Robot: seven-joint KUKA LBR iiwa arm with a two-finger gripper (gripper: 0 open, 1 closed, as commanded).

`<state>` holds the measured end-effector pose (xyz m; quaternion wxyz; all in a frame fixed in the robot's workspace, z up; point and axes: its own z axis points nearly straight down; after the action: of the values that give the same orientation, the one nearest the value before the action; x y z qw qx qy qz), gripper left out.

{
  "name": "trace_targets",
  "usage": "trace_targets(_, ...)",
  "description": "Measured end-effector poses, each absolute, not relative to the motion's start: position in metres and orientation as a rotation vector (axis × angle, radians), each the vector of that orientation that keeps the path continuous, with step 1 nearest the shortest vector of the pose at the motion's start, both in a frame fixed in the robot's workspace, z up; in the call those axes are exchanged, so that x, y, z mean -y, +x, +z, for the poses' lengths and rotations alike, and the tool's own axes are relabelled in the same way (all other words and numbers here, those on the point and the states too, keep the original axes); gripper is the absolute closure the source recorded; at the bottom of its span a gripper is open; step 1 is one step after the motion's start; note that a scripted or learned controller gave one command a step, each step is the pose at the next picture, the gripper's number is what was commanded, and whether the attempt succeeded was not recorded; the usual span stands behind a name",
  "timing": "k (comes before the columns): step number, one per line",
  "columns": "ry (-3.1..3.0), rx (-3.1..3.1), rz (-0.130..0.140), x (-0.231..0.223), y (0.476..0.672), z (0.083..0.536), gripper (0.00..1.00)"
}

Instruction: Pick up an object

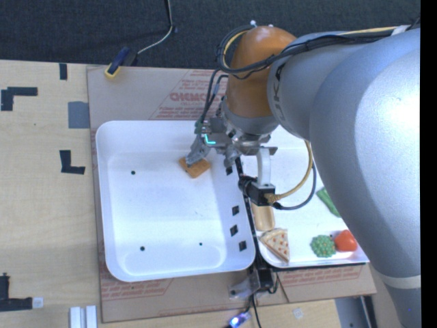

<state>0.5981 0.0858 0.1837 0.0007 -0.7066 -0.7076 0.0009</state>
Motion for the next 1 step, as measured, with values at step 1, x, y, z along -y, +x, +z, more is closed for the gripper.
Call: trace_targets(1, -2.216, 2.223, 0.004, -0.0864, 0.5978, 0.1932, 1.0)
